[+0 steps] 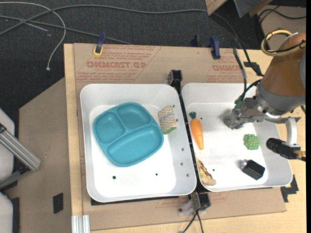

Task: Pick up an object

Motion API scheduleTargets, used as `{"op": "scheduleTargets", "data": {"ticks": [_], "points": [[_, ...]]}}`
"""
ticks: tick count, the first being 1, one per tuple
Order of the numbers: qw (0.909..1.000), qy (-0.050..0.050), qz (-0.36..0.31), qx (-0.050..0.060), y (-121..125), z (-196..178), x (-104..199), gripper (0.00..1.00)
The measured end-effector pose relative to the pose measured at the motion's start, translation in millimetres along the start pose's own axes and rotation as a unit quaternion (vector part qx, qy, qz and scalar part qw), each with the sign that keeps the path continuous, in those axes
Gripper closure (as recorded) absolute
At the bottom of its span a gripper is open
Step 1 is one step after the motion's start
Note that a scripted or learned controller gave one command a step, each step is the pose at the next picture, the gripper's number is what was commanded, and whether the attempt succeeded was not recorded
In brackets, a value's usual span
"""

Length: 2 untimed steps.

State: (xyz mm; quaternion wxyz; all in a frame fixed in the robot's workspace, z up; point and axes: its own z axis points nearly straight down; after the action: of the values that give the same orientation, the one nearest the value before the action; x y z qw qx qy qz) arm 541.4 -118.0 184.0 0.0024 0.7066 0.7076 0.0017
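Observation:
My gripper (235,119) hangs over the upper middle of the right bin (218,88), low above the white floor, with nothing seen between its parts. An orange carrot (197,133) with a green top lies to its left near the bin's left wall. A small green knobbly piece (251,141) sits just below and to the right of the gripper. A black block (253,169) lies at the lower right, and a tan, banana-like piece (205,173) rests at the bin's lower left corner.
The left bin (97,92) holds a blue divided plate (128,133) and a small patterned cup (167,119) by its right wall. The arm's orange band and grey wrist (284,81) hang over the right bin's upper right. Blue clamps (100,42) hold the board's far edge.

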Motion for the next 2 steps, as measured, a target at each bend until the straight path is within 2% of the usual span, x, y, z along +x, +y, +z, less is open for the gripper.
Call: {"op": "scheduleTargets", "data": {"ticks": [1,2], "points": [[1.0000,0.000,0.000,0.000,3.8,-44.1,-3.9,1.00],[1.0000,0.000,0.000,0.001,4.9,-72.2,-3.9,1.00]]}}
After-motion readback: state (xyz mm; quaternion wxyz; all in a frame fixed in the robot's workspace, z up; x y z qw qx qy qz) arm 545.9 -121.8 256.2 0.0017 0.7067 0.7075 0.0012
